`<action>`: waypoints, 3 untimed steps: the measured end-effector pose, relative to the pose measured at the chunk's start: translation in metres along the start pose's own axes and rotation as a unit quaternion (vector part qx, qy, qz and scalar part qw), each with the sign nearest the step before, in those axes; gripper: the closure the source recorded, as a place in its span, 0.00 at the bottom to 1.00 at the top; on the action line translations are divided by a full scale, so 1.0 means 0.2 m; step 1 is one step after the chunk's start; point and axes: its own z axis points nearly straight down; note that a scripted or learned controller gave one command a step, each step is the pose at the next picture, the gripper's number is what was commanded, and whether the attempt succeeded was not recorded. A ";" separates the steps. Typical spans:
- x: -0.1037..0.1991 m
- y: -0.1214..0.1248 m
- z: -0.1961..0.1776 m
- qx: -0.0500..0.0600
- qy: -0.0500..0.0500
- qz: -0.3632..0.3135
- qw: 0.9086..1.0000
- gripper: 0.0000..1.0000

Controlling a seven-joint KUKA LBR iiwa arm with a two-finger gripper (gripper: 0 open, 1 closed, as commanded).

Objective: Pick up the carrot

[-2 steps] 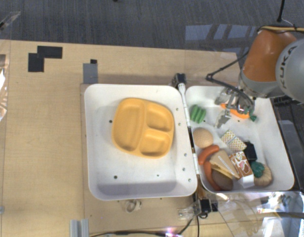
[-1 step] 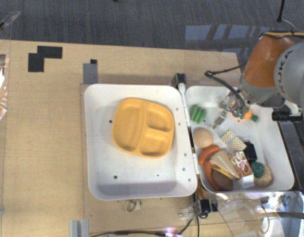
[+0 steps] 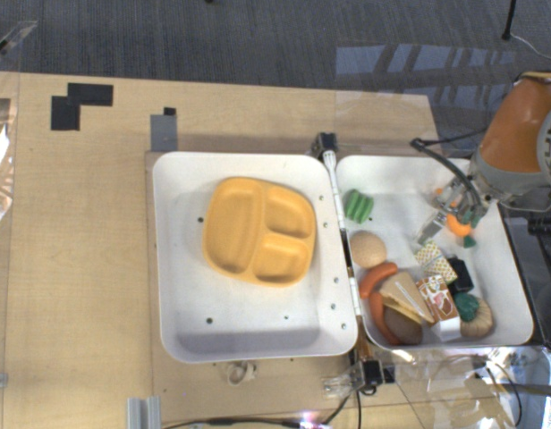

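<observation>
The carrot (image 3: 460,226) is a small orange piece with a green tip, in the upper right part of the right bin (image 3: 401,190). My gripper (image 3: 446,219) hangs from the grey and orange arm, which reaches in from the right. The gripper is right at the carrot, touching or nearly touching its left side. Its body hides part of the carrot.
Below the carrot, the right bin holds a checkered block (image 3: 428,255), a dark block (image 3: 461,275), a green piece (image 3: 467,305), a wedge (image 3: 403,295), a sausage (image 3: 376,280), an egg-like ball (image 3: 367,248) and a green item (image 3: 358,206). A yellow divided plate (image 3: 258,229) lies in the left bin (image 3: 190,320).
</observation>
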 end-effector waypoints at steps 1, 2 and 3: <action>0.21 -0.13 -0.01 -0.002 -0.001 0.081 0.997 0.00; -0.03 -0.04 0.00 -0.002 0.001 0.197 0.980 0.00; -0.05 -0.02 -0.07 -0.004 -0.005 0.193 0.981 1.00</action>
